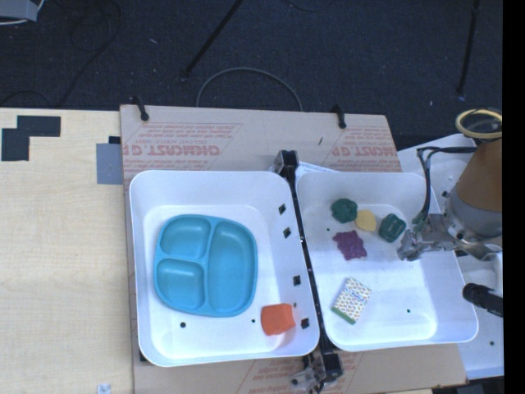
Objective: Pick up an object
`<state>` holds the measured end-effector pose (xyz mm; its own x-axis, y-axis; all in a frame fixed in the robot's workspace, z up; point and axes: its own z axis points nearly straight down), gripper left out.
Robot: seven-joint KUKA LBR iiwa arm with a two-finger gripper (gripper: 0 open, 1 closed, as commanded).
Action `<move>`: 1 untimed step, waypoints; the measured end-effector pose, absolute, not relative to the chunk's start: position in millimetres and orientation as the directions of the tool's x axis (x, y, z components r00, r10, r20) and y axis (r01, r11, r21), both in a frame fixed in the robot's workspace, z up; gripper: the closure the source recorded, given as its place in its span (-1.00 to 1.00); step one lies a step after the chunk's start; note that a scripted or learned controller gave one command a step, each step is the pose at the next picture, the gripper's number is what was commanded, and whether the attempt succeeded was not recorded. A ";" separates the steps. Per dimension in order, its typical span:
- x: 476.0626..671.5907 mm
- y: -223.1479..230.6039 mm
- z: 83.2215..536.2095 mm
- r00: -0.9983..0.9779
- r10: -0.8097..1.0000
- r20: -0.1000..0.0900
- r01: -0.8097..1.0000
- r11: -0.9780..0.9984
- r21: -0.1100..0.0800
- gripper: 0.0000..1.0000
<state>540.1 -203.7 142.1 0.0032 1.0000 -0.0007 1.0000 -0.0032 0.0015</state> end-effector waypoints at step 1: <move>548.4 -197.0 194.2 -0.002 1.000 -0.001 1.000 0.002 0.003 1.00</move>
